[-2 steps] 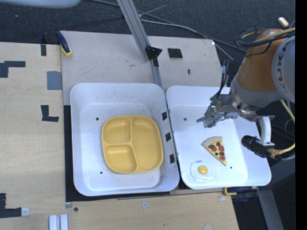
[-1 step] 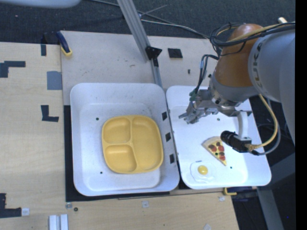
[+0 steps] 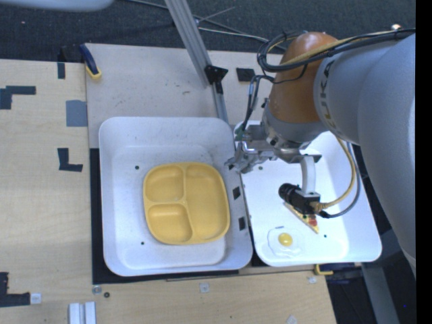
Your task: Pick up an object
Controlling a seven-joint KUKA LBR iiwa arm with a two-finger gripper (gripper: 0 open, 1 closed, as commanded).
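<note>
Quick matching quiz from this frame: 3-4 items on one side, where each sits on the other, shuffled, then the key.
Things
1. yellow divided plate
2. fried egg toy
3. pizza slice toy
4. gripper

Places
A. near front edge of the right bin
B. middle of the left bin
C. over the rims where the two bins meet, toward the back
D. right bin, just behind and to the right of the egg, partly under a black arm-mounted part

Pairs: 1-B, 2-A, 3-D, 4-C
</note>
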